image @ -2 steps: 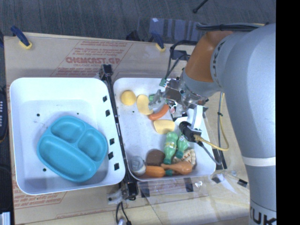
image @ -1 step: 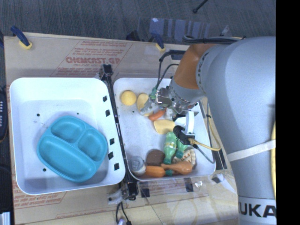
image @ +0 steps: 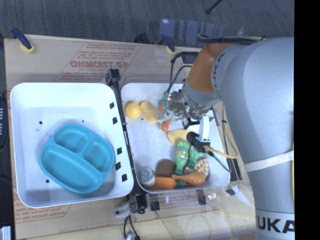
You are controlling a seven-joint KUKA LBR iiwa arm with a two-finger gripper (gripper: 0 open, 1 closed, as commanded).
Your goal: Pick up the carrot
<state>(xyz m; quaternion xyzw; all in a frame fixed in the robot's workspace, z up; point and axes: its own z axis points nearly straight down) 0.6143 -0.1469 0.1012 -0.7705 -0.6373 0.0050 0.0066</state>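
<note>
Apparently the carrot (image: 165,125) sits right at the tool (image: 170,115); its grip cannot be told.

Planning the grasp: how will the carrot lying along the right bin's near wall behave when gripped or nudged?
The carrot looks like smooth, hard toy plastic, so probably stiff, light and slippery. Its rounded, tapered shape may roll, though the bin wall and brown ball crowd it.

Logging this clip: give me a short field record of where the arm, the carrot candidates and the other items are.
arm: grey arm with orange band reaching over the right white bin
tool: low over the bin's upper middle, by a small orange piece
carrot candidate: long orange item at the bin's front edge
other items: two yellow pieces, green bottle-shaped toys
left white bin: holds a blue divided plate
</note>
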